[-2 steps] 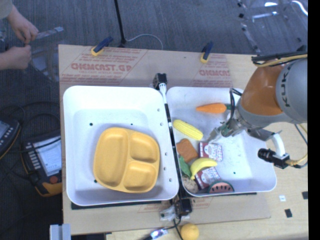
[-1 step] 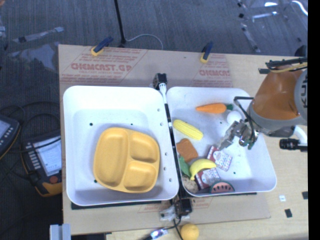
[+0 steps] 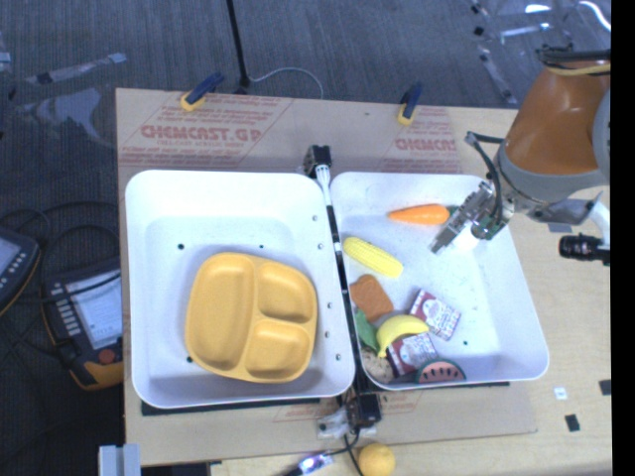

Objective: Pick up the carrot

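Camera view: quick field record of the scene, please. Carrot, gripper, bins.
carrot: lying flat in right bin, far end, not held
gripper: just right of the carrot, low over the right bin
corn: right bin, near the divider
other toy food: heaped at the right bin's near left corner
yellow tray: left bin, three compartments

Orange carrot (image 3: 419, 214), flat, right bin
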Robot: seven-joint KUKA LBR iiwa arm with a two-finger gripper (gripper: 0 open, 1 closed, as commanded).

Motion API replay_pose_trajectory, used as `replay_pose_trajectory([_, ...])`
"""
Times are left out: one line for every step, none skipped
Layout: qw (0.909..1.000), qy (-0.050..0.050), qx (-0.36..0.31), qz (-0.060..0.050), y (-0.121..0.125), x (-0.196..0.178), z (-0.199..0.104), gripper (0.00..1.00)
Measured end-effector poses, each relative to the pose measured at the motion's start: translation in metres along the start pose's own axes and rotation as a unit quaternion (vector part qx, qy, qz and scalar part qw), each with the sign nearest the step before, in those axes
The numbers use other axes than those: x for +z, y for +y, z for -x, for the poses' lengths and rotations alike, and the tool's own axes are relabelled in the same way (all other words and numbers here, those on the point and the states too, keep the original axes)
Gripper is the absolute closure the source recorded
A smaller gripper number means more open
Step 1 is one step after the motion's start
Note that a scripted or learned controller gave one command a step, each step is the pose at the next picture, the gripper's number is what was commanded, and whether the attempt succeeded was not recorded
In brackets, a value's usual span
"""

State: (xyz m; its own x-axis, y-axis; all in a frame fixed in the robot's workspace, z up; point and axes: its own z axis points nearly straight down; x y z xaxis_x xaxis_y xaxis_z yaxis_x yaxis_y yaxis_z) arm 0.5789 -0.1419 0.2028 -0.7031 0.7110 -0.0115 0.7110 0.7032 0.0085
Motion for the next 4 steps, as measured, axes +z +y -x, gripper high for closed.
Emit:
replay_pose_trajectory([0.9979, 0.002, -0.065, -0.002, -0.034, 0.102, 0.009, 1.0])
replay_pose_trajectory([0.9935, 0.003, -0.114, -0.003, -0.037, 0.107, 0.078, 1.0])
replay_pose_trajectory([0.9935, 0.004, -0.114, -0.003, -0.037, 0.108, 0.077, 0.0])
replay_pose_trajectory([0.9938, -0.005, -0.111, 0.004, 0.055, -0.055, 0.036, 0.0])
